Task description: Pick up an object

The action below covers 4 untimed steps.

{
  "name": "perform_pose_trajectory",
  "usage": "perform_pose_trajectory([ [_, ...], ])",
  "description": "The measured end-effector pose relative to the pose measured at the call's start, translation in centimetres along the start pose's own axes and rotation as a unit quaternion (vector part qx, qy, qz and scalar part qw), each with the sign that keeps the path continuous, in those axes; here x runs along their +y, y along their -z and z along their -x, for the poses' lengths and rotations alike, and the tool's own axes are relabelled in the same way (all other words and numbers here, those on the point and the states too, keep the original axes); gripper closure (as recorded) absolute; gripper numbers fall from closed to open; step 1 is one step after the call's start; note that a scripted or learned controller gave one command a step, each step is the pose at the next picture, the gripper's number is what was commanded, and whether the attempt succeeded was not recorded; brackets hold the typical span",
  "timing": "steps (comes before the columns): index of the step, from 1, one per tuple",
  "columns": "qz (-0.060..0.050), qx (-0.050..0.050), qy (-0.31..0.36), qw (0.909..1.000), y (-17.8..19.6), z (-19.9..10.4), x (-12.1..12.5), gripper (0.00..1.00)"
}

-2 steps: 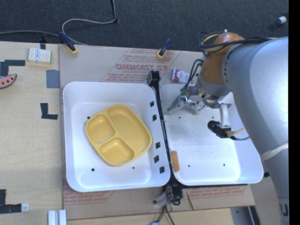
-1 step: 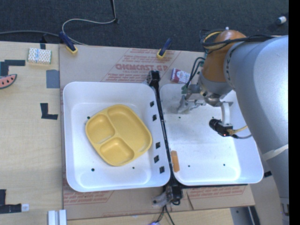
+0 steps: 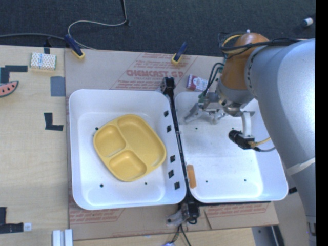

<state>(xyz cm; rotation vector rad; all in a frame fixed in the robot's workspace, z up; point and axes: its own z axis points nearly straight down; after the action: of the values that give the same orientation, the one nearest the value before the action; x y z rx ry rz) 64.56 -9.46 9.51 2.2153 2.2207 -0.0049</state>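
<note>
A yellow divided plate (image 3: 130, 146) lies flat in the middle of the left bin (image 3: 82, 188). A small orange object (image 3: 190, 176) rests against the left wall of the right bin (image 3: 266, 188), near its front. My gripper (image 3: 205, 116) hangs over the back left part of the right bin, well behind the orange object and right of the divider. Its two metal fingers (image 3: 191, 115) are spread apart and open, with nothing between them.
The grey arm (image 3: 287, 96) covers the right bin's right side, and a black cable plug (image 3: 241, 138) hangs from it. A small red and white packet (image 3: 196, 82) lies on the cardboard behind the bins. Clamps (image 3: 179, 53) and cables sit along the back edge.
</note>
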Motion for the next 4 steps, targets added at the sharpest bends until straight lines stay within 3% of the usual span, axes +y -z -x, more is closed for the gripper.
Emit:
perform_pose_trajectory([
  [1,0.0,-0.001,0.001,1.0,0.95,0.0,-0.01,1.0],
  [2,-0.001,-0.001,0.001,1.0,0.94,0.0,-0.02,0.0],
  [3,-0.001,-0.001,0.001,1.0,1.89,-0.01,-0.03,1.0],
  [4,-0.001,-0.002,0.001,1.0,1.87,0.02,-0.04,0.0],
])
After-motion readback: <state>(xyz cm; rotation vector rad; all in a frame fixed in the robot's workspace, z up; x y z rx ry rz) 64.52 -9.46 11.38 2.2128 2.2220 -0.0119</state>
